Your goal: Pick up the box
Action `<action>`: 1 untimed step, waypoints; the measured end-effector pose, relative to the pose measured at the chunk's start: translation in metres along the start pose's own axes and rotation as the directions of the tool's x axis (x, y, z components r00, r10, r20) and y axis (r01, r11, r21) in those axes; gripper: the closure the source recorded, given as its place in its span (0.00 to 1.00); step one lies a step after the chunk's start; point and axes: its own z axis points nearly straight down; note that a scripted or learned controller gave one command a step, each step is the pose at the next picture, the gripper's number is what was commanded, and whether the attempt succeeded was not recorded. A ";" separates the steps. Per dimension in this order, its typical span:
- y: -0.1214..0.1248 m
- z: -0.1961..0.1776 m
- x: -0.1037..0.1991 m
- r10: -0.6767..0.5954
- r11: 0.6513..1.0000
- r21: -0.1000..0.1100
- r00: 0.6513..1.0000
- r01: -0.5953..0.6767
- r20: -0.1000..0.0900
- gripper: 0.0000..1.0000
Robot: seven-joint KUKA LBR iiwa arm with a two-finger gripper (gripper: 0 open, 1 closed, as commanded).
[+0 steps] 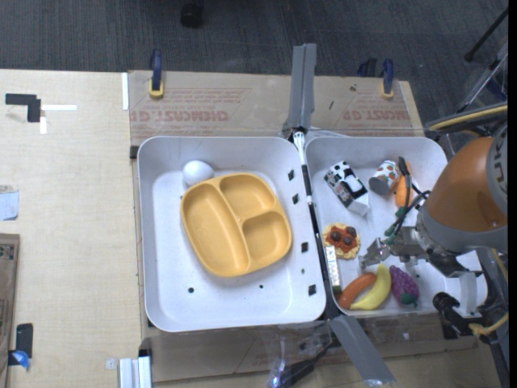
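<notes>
The box [347, 186] is a small carton with black and white cow patches. It lies tilted in the upper left part of the right bin [432, 153]. My gripper [378, 254] hangs low over the middle of that bin, below and to the right of the box and clearly apart from it. It sits just right of a round pizza toy [342, 240] and above a banana [373, 292]. The grey arm with its orange band [470, 191] comes in from the right and hides part of the bin floor.
Around the gripper lie a carrot [356, 288], purple grapes [404, 284], a grey can [385, 177] and an orange piece [401, 191]. The left bin [161, 257] holds a yellow divided plate [236, 223] and a white ball [197, 170].
</notes>
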 end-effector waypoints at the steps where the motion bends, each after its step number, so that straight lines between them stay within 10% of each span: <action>1: 0.059 -0.023 0.011 0.101 0.995 -0.001 0.995 -0.101 0.001 0.00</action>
